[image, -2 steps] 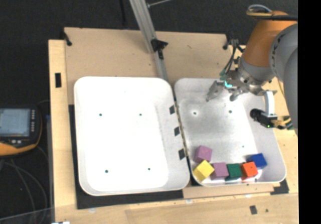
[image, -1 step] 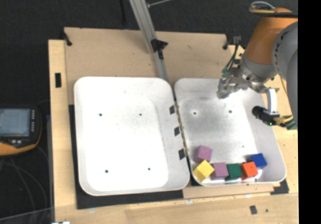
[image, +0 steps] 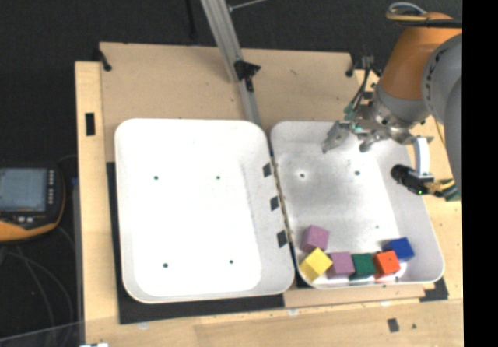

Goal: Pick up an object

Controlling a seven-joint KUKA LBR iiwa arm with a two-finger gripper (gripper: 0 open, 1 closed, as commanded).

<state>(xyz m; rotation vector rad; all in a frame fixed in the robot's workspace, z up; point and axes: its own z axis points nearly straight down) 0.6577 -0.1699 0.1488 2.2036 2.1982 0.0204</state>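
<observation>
Blocks crowd the near edge of the right bin (image: 405, 205): a yellow block (image: 317, 263), two purple blocks (image: 315, 238) (image: 341, 263), a green block (image: 363, 264), an orange block (image: 387, 263) and a blue block (image: 400, 248); all lie in the bin, none lifted; the gripper (image: 348, 138) hangs over the bin's far end, well apart from them, its fingers spread with nothing between; the left bin (image: 194, 205) sits alongside; by my reading nothing is done yet: choosing, reaching, closing and lifting all remain.
</observation>
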